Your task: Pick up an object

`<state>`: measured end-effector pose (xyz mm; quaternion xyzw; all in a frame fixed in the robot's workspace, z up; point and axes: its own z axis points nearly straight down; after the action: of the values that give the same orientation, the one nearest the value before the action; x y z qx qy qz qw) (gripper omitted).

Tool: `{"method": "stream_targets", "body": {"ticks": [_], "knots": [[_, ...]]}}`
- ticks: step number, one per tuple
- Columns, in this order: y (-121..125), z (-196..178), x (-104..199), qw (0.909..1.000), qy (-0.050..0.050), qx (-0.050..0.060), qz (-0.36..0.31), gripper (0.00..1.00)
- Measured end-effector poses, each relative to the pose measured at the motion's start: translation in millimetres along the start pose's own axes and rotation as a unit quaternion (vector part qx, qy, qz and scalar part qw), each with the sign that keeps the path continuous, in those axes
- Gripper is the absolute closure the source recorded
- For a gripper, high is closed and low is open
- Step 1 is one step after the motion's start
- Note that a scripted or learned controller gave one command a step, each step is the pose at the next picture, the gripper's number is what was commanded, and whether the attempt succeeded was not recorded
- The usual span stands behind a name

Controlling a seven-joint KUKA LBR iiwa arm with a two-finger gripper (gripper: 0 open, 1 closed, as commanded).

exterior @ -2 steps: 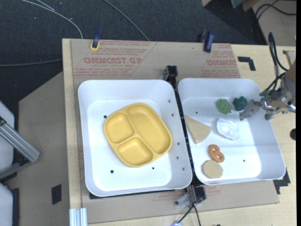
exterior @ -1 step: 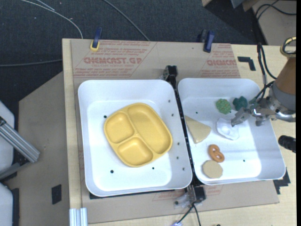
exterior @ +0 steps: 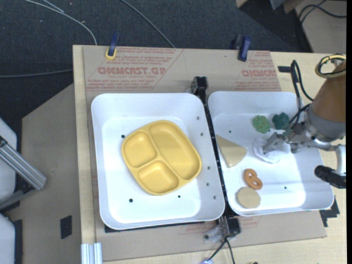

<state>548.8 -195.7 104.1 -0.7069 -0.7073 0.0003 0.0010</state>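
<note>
1. You had the arm (exterior: 330,106) reaching in from the right, over the right bin (exterior: 291,199), with its orange band above the wrist showing at the frame's edge.
2. Your gripper (exterior: 270,146) sat low near the middle of that bin, pointing left, its metal tips over a pale, roundish patch on the bin floor.
3. You could not tell from this view how far the fingers were parted, nor whether anything lay between them; the tips blurred into the white floor.
4. The green broccoli-like piece (exterior: 262,124) lay just up and left of the gripper, near it but apart from it.
5. A darker teal piece (exterior: 281,119) sat just right of the green one, close against the wrist.
6. The cream wedge (exterior: 231,150) rested at the bin's left wall, left of the gripper.
7. The small orange pretzel (exterior: 252,179) lay below the gripper, and the tan round cookie (exterior: 248,197) sat just below the pretzel, near the front rim.
8. In the left bin (exterior: 110,202) you had a yellow divided plate (exterior: 160,156), lying flat with its three compartments facing up.
9. Both bins stood side by side on the cardboard-covered desk (exterior: 165,67).
</note>
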Motion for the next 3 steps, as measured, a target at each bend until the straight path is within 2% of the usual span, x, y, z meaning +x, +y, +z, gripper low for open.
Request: {"method": "stream_targets", "body": {"ticks": [1, 2, 3], "knots": [[-0.2, 20.4, 0.4, 1.0000, 0.000, 0.001, 0.000, 0.00], [1.3, 7.8, -0.2, 1.0000, -0.001, -0.002, 0.000, 1.00], [9.6, -54.1, -2.9, 1.0000, -0.002, -0.005, 0.000, 1.00]]}}
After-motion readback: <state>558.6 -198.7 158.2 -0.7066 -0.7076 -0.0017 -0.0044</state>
